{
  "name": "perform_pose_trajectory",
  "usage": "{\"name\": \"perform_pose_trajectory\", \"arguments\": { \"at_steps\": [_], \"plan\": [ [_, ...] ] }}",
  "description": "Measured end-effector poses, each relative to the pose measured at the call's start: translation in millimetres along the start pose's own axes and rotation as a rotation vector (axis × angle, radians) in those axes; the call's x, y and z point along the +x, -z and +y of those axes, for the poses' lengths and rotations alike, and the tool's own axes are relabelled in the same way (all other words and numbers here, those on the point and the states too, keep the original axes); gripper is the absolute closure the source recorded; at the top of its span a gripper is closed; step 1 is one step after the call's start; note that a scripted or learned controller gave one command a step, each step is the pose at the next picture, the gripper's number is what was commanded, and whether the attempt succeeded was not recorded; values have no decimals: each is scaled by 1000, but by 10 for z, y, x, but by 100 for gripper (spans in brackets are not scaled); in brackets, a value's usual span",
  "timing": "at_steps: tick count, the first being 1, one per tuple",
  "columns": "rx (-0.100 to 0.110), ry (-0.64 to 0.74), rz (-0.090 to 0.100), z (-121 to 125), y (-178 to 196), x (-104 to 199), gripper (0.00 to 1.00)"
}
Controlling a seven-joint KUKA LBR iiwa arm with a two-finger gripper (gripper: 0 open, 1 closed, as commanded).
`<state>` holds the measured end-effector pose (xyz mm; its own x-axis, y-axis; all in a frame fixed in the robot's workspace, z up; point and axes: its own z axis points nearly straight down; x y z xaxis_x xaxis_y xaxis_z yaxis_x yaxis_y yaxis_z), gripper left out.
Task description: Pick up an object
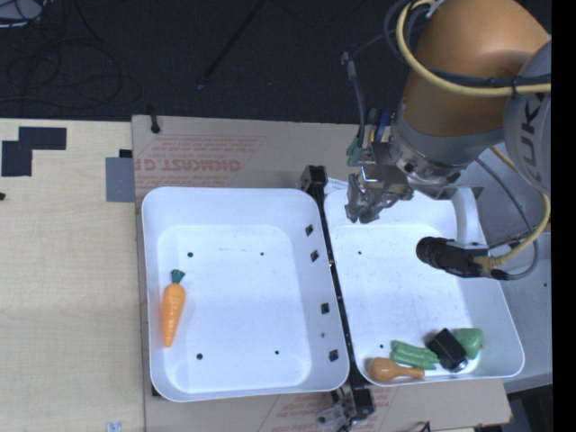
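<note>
The big grey arm with its orange band (472, 57) leaned in from the right, its two-finger gripper (364, 207) hanging over the far left corner of the right white bin (409, 282); nothing sat between the fingers, though I couldn't tell how they stood. The left white bin (234, 295) held an orange toy carrot with a green top (172, 308) near its left wall. In the right bin's near corner lay a green pea pod (414, 355), a small black block (446, 348), a green piece (470, 338) and a tan pear-shaped piece (392, 369).
</note>
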<state>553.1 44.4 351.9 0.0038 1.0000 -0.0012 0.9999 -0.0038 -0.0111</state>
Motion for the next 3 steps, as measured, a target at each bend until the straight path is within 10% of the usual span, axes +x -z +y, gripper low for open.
{"name": "perform_pose_trajectory", "arguments": {
  "at_steps": [1, 2, 3],
  "plan": [
    [-23, 10, 4, 184, 1324, 466, 100],
    [1, -4, -3, 365, 272, -309, 100],
    [-12, 10, 3, 50, 781, 268, 100]
  ]
}}
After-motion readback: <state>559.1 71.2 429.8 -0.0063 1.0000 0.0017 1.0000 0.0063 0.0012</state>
